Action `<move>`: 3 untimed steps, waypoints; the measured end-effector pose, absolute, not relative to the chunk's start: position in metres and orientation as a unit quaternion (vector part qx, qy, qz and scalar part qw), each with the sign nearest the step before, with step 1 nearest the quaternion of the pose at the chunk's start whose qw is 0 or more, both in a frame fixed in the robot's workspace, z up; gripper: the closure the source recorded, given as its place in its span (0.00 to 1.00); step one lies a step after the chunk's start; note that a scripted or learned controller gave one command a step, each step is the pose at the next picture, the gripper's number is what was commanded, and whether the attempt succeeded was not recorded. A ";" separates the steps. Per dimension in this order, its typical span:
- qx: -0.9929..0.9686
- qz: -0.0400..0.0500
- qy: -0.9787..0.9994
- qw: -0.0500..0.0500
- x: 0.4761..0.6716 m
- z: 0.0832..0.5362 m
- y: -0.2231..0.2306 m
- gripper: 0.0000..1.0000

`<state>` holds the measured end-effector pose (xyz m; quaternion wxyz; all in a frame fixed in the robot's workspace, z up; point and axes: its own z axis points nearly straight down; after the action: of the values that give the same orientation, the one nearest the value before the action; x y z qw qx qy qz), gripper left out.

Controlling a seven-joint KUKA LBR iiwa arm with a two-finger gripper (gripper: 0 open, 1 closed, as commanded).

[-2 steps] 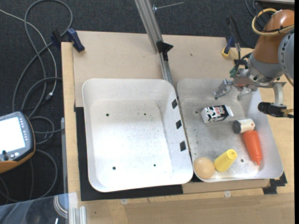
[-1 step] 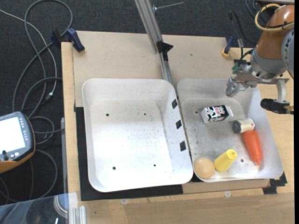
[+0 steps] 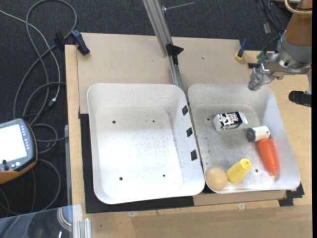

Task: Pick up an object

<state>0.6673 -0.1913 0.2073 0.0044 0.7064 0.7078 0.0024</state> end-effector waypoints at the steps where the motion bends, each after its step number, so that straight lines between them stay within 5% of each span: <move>1: 0.706 0.002 0.708 0.005 0.673 0.271 -0.198 1.00; 2: 0.706 0.002 0.708 0.003 0.674 0.296 -0.197 1.00; 3: 0.705 -0.001 0.709 -0.002 0.659 0.277 -0.150 1.00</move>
<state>0.6594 -0.1496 0.2773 -0.0024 0.7054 0.7088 -0.0005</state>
